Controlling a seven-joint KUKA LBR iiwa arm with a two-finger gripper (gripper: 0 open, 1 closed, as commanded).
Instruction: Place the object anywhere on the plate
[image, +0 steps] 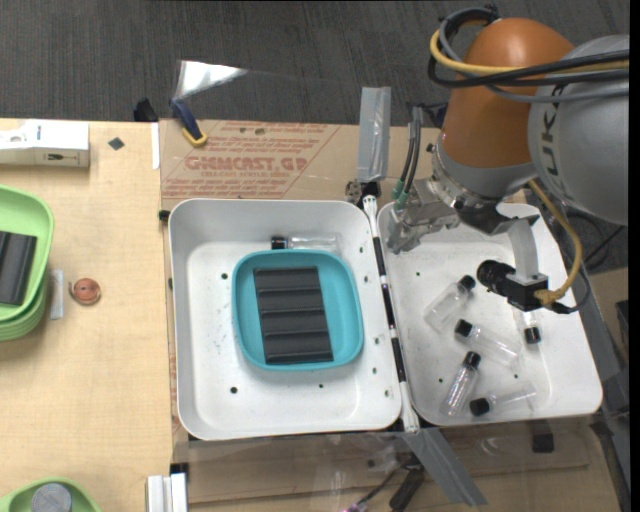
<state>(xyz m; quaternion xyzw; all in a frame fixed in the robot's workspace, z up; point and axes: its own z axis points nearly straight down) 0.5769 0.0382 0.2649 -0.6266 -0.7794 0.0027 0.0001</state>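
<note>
The arm (540, 100) runs out past the top and right edges, and its bulk hides the far right corner of the right bin (560, 395), while the gripper (415, 222) under it is too shadowed to tell how it stands. Left of the teal plate (345, 320), the green tray (25, 255) is cut by the left edge, as are the white box (45, 143) above it and the green lid (45, 497) at the bottom. The clear vials (462, 378) right of the plate blur into the white floor, only their black caps plain.
</note>
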